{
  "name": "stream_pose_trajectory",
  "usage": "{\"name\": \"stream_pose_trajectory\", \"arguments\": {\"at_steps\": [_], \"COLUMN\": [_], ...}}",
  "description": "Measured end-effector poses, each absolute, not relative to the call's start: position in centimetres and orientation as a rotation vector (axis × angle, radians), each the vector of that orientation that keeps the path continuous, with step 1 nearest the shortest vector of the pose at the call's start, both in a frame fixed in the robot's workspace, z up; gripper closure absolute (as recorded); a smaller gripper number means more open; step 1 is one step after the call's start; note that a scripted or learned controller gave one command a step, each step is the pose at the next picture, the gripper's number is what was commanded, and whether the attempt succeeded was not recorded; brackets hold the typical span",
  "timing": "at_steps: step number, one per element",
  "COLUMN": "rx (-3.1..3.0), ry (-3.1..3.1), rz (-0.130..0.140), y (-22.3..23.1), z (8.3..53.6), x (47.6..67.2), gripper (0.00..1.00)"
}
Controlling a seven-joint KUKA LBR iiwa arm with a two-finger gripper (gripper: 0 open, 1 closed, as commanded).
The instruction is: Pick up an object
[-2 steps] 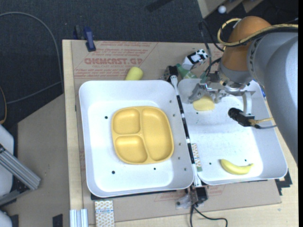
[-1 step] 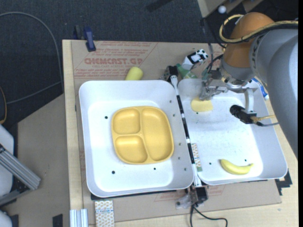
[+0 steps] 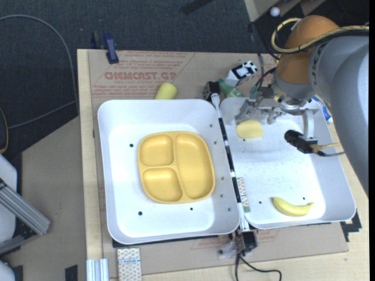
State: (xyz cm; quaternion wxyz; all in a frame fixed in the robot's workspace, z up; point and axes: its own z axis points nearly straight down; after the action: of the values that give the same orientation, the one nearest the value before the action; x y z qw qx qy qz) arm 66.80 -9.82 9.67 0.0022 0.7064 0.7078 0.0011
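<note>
My gripper [image 3: 256, 116] hangs over the far left corner of the right bin [image 3: 328, 180], under the orange-banded wrist. A pale yellow block [image 3: 250, 129] lies right below it, touching or nearly touching the gripper's lower edge; whether it is gripped cannot be told. A yellow banana [image 3: 292, 206] lies near the right bin's front edge, well away from the gripper. In the left bin [image 3: 114, 157] a yellow divided plate [image 3: 176, 167] rests in the middle.
A small yellow object [image 3: 166, 91] sits on the bench behind the left bin. A blue clip [image 3: 109, 48] is at the board's far left edge. Small clutter and cables [image 3: 234, 81] crowd the back between the bins.
</note>
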Motion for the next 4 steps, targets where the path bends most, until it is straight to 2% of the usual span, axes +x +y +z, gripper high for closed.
{"name": "stream_pose_trajectory", "arguments": {"at_steps": [1,2,3,4], "rx": [2.221,2.217,2.217,2.222], "ry": [2.223,2.22,2.22,2.223], "rz": [-0.002,0.003,0.003,-0.002], "y": [-9.7,-9.7,-9.7,-9.3], "z": [8.5,9.6,9.6,8.5], "x": [66.6,66.8,66.8,66.6], "gripper": [0.0,1.0,0.0,0.0]}}
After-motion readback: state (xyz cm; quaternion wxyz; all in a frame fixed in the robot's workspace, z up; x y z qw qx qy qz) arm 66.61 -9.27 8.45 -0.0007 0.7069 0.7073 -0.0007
